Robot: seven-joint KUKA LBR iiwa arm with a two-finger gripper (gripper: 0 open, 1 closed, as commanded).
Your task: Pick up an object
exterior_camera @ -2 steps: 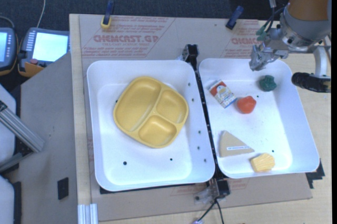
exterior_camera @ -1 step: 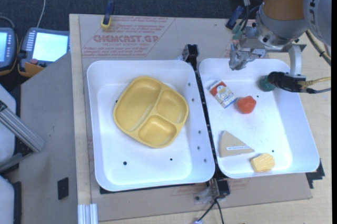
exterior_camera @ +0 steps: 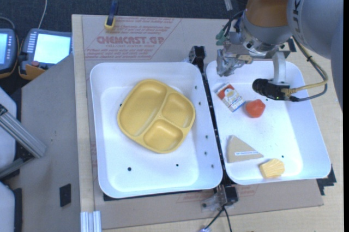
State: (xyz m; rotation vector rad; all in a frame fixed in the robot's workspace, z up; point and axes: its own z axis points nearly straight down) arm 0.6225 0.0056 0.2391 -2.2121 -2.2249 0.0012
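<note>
The right bin [exterior_camera: 305,132] holds a small red and white carton [exterior_camera: 230,97], a red round object [exterior_camera: 254,108], a beige wedge [exterior_camera: 242,150] and a yellow chunk [exterior_camera: 271,168]. My gripper [exterior_camera: 227,66] hangs over the far left corner of this bin, just beyond the carton and apart from it. I see nothing in the gripper. The grey arm with its orange band comes in from the upper right.
A yellow divided plate [exterior_camera: 157,115] lies in the left bin [exterior_camera: 103,132]. A black connector with a yellow cable [exterior_camera: 271,88] hangs from the arm over the right bin, near the red object. A black clamp [exterior_camera: 196,54] sits at the far end of the wall between the bins.
</note>
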